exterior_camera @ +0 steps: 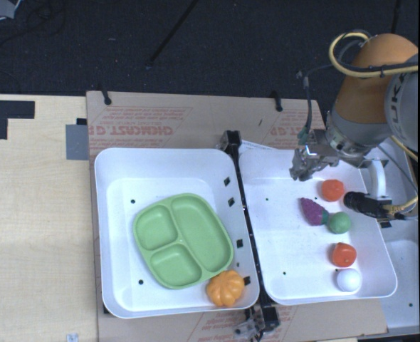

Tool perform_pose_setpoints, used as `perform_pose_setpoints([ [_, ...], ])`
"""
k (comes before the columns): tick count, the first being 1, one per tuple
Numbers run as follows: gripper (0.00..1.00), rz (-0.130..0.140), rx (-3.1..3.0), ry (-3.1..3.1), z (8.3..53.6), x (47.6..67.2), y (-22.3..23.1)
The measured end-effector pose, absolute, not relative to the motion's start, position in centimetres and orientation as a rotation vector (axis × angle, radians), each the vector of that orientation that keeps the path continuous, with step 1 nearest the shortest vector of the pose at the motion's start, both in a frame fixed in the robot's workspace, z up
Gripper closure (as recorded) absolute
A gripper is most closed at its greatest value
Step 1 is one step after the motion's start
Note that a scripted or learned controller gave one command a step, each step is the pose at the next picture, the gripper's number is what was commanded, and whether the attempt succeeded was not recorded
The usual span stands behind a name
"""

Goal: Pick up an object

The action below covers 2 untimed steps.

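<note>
Where the claw [304, 168] hovers, orange ball [332, 189] and purple toy [312, 211] nearby.

The gripper [308, 164] hangs over the far part of the right bin [281, 191], left of the orange-red ball [332, 189], but it is a small dark blur and its fingertips cannot be made out; the arm [370, 84] above it runs off the right side of the view, so its upper links are cut away; the bin's right rim, beside the ball, is partly hidden by a black fitting [366, 205]; the purple object [312, 211] below-left of the ball is too small to identify; at the bin's near end, a dark clamp [256, 326] is cut by the bottom edge.
</note>
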<state>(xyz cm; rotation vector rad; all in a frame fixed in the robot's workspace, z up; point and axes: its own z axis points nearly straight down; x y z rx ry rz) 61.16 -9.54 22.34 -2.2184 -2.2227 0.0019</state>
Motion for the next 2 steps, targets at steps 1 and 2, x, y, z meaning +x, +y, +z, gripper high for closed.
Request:
perform_pose_setpoints([
  [1,1.00,0.000,-2.214,-2.224,23.4,60.8,-4.1],
  [2,1.00,0.001,-2.215,-2.224,23.6,60.9,0.4],
])
